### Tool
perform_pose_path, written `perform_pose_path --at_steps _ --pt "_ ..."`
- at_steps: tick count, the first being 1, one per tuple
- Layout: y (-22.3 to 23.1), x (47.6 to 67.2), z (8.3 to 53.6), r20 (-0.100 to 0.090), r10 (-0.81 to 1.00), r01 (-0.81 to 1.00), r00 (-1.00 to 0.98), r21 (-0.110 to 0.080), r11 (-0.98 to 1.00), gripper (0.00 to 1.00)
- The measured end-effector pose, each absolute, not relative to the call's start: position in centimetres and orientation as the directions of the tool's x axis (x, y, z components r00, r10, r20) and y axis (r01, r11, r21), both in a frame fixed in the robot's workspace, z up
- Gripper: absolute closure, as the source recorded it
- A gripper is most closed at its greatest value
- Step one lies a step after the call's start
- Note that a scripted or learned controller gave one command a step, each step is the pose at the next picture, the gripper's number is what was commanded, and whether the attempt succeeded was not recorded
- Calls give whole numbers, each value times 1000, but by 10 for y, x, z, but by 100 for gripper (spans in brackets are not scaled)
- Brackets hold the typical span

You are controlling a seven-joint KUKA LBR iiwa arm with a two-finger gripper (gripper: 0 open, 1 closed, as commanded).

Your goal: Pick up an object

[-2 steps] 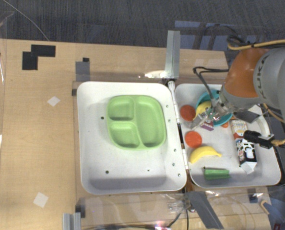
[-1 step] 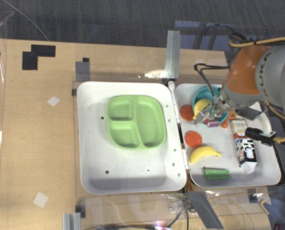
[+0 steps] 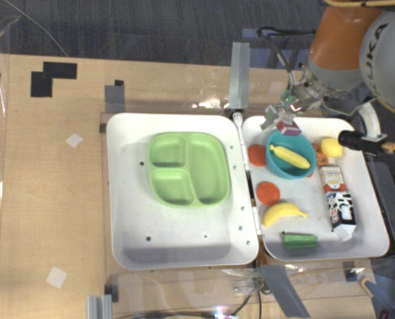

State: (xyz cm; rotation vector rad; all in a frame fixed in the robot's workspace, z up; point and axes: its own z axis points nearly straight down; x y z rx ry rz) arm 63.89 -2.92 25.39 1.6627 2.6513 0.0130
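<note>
End effector (image 3: 285,113) at upper right of frame, over right bin's (image 3: 374,241) far rim; finger state: cannot tell. Nearest object, blue bowl (image 3: 285,166) holding a banana (image 3: 289,155), sits just below it.

the right bin (image 3: 377,234) is crowded: blue bowl (image 3: 290,157), milk carton (image 3: 339,203) and bananas leave narrow gaps; around the green tray (image 3: 187,169) lies open floor.

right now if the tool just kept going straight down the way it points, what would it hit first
Most likely the far rim of the blue bowl, which holds a banana. The tool hangs above the right bin at the bowl's far edge. Depth is hard to judge from this slanted view, so it could miss behind it.
</note>
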Motion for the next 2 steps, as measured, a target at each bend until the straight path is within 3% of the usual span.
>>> perform_pose_path --at_steps 2 --pt "-30 641 269 -9 894 894 -447 9 447 100"
